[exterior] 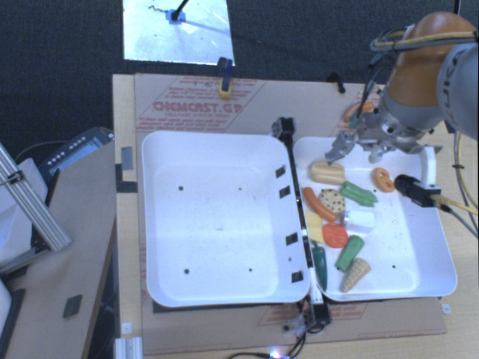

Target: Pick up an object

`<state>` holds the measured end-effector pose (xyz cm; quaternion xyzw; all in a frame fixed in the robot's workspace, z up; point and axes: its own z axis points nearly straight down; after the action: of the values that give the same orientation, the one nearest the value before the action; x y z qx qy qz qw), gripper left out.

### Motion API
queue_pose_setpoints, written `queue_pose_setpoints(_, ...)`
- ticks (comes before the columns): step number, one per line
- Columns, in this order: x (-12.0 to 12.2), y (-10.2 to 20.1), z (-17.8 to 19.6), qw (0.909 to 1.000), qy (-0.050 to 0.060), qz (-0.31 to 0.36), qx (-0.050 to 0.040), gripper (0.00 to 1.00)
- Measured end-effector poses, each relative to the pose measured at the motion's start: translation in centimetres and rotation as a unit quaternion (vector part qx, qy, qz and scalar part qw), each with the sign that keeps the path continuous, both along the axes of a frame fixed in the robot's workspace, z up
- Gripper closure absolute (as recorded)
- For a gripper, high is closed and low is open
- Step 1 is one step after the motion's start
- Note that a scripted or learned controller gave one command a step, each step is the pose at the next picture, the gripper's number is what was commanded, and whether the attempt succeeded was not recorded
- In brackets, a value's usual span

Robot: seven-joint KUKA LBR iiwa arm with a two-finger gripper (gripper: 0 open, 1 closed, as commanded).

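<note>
- White plastic bins sit side by side; the right bin (438, 264) holds a jumble of toy food, crowded toward its left wall.
- Gripper (352, 144) hovers at that bin's far edge, just above a tan bread roll (327, 173), probably lining up a grab.
- Nothing sits between its fingers (334, 149); how wide they stand is too blurred to judge.
- Arm's bulk hides the bin's far right corner.
</note>
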<state>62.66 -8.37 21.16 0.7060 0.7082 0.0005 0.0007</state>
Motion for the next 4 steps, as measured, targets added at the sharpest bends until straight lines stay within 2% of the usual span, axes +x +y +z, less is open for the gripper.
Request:
queue_pose_setpoints(1,-7.3,-3.2,-11.1,1.0,-0.004,-0.002,-0.0023,0.0)
queue_pose_setpoints(2,-1.0,-0.2,-12.7,1.0,-0.002,0.003,-0.0001,0.0)
queue_pose_setpoints(3,-1.1,-0.7,-11.3,1.0,-0.003,0.0,-0.002,1.0)
queue_pose_setpoints(4,-8.0,-1.6,-12.9,1.0,0.004,-0.002,0.0006,1.0)
